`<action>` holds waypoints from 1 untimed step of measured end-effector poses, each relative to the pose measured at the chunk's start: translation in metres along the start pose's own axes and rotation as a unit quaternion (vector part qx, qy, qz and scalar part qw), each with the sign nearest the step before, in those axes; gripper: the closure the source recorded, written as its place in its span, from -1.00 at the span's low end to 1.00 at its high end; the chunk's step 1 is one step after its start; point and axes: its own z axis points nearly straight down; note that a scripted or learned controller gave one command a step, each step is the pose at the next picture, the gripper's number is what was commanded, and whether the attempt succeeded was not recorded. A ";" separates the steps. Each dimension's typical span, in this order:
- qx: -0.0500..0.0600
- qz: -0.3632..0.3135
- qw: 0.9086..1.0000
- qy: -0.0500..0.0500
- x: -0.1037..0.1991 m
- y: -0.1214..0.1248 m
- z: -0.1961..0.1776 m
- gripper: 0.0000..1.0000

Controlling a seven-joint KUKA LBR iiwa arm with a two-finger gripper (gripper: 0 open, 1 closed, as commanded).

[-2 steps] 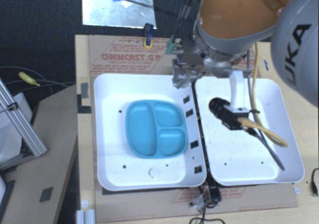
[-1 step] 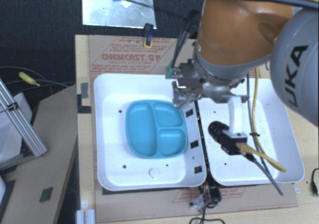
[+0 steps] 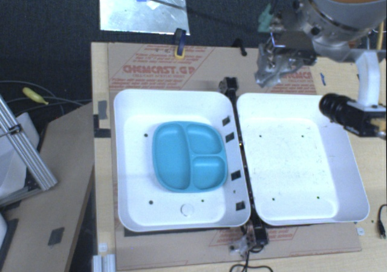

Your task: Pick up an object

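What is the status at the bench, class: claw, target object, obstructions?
Claw raised beyond the right white bin's far edge, nothing seen in it. Blue three-compartment plastic plate flat in the left white bin. Nothing on the plate.

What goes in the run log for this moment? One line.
gripper: above right bin's far edge, nothing visibly held | blue divided plate: in left bin

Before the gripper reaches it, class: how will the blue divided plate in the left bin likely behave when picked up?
The blue divided plate looks moulded and stiff, so it probably won't flop. It lies flat and shallow in the left bin, so it is unlikely to roll or tip. Its smooth, glossy surface may slip, and the low rim gives fingers little to pinch.
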 end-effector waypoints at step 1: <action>0.011 0.002 1.000 -0.004 -0.063 0.003 0.068 1.00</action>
